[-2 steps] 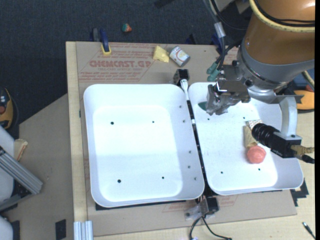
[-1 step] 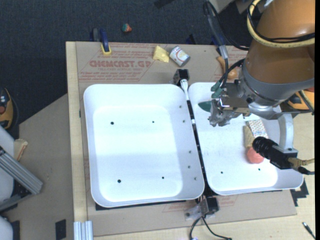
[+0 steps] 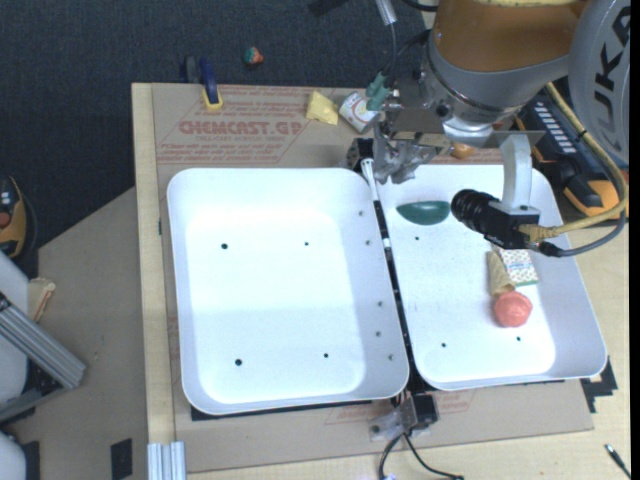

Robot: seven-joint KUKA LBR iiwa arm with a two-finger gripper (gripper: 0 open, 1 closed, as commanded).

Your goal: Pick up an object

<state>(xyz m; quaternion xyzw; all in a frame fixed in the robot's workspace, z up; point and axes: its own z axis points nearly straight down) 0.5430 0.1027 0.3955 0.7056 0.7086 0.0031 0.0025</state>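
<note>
The small green thing point(image 3: 424, 211) lies at the far side of the right bin point(image 3: 560, 358). It looks light, thin and slippery, so its fat middle is best to hold. The gripper point(image 3: 398, 166) hangs just far-left of it; nobody can tell if it is open.

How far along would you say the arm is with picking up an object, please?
Done: nothing looks lifted; the teal object, the patterned block and the pink ball all lie in the right bin. In hand: the gripper hangs at that bin's far left corner, just beside the teal object, with nothing seen held. Left: grasp one thing and raise it.
</note>
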